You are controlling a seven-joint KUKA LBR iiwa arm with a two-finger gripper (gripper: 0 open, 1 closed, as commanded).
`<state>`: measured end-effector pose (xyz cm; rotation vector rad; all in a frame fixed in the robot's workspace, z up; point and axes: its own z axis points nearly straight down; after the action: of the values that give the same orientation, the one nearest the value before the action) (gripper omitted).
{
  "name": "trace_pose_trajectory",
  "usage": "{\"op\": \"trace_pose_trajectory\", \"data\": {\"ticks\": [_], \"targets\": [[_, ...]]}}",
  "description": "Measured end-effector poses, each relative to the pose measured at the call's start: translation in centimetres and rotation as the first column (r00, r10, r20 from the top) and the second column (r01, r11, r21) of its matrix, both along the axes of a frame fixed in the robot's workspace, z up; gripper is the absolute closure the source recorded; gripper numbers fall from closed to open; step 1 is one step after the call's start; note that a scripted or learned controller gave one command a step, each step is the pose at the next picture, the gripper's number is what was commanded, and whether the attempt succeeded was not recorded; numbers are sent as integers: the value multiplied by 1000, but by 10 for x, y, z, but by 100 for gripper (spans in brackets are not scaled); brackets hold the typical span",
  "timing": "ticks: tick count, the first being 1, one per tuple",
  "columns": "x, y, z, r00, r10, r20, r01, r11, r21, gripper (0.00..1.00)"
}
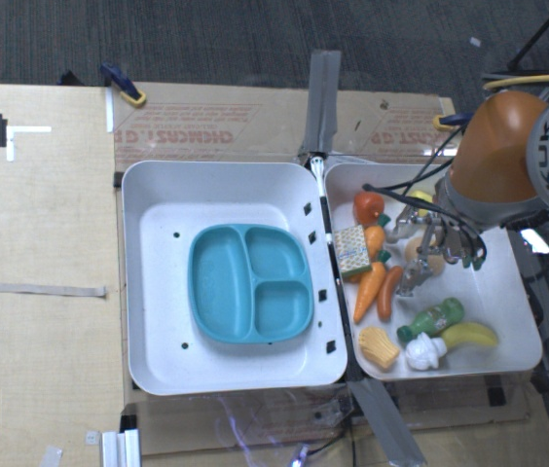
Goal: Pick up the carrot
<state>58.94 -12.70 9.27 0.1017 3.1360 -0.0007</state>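
Note:
The carrot (368, 288) is a long orange piece lying at a slant in the right bin (513, 358), close to its left wall. A shorter orange-red piece (387, 295) lies right beside it. My gripper (419, 266) hangs over the middle of the right bin, just right of the carrot and a little above it. Nothing shows held in it. The grey arm with its orange band (496, 144) reaches in from the upper right and hides part of the bin's back.
Around the carrot lie a red tomato (368, 205), a yellow-green sponge block (350, 249), a corn piece (379, 346), a green bottle (432, 317), a banana (471, 336) and a white piece (422, 354). The left bin (148, 348) bears a teal divided plate (251, 283).

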Motion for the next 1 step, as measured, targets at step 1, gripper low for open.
{"op": "trace_pose_trajectory", "data": {"ticks": [1], "targets": [[-7,22,0,896,-445,-2,445,896,0,0]]}}
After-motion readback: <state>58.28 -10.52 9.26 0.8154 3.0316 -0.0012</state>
